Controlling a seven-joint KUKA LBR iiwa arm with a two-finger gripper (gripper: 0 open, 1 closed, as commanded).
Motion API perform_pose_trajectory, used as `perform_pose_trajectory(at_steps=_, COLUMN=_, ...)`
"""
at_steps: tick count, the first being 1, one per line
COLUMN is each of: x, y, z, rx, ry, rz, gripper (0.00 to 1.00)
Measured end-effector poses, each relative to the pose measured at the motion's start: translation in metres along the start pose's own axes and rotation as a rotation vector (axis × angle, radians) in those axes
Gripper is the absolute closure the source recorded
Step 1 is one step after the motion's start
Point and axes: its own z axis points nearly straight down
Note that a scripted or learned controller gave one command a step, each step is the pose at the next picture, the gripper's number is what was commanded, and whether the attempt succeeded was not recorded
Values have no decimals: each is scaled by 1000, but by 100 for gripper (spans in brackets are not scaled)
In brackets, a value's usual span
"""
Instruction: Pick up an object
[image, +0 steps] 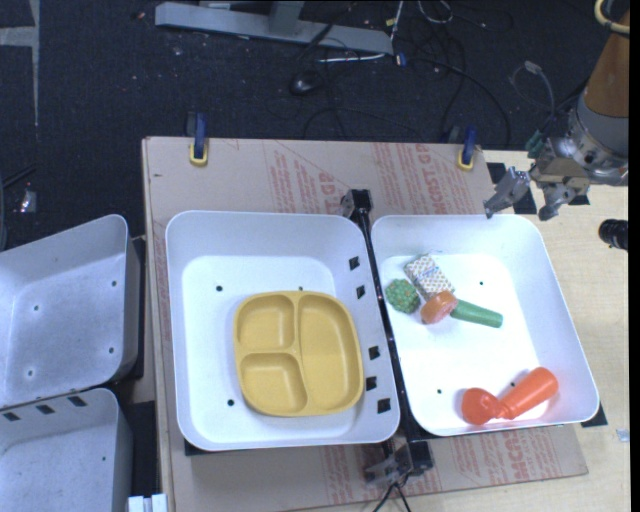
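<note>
Looking down from the camera view, we see the claw spread open, gripping nothing, above the right bin's far rim. The orange scoop lies near its front edge; we judge it light, rigid, slippery plastic, best pinched across the handle.

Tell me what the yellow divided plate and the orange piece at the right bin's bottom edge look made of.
Yellow divided plate: likely moulded plastic, matte, with an even colour and soft rounded dividers. Orange piece: probably plastic or rubbery plastic, smooth with a slight sheen on its rounded end; the picture leaves the choice open.
</note>
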Motion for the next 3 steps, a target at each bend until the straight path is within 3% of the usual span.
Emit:
perform_pose_trajectory(at_steps=1, x=1, y=2, z=-8, rx=-12, ry=-2, rz=-3, gripper=0)
perform_pose_trajectory(at_steps=3, x=18, y=-8, z=100, rx=-9, ry=-1, rz=-3, gripper=0)
